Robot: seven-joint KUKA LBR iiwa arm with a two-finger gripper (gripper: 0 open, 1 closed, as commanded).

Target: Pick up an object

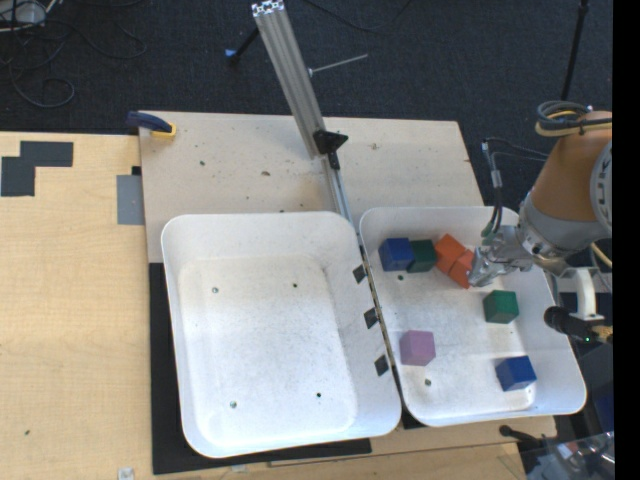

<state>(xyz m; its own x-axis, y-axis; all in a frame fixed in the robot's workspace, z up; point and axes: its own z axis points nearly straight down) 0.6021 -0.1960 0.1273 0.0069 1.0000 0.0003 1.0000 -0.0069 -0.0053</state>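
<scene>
Gripper (482, 268): low in the right bin (560, 393), at its upper middle, tip right against the orange block (456, 259). The spread of the tip and whether it grips anything cannot be told at this size.

Orange block: reddish-orange, set at an angle, touching or nearly touching the gripper's left side. The likeliest target.

Dark green block (423, 256): just left of the orange block, seemingly touching it.

Blue block (396, 253): left again, beside the dark green one, near the bin's left wall.

Green cube (500, 306): just below the gripper, apart from it.

Purple cube (417, 347): lower left of the right bin, standing alone.

Second blue cube (515, 372): lower right of that bin, standing alone.

Left bin (190, 238): white, shallow, beside the right bin.

Arm (570, 193): grey and orange, reaching in from the right.

Step in hand, as judged: the grasp attempt at the orange block, not yet a lift.

Next move calls for: a firm close around the orange block, then a straight rise; the dark green neighbour crowds one side, so a slanted hold could slip.
</scene>
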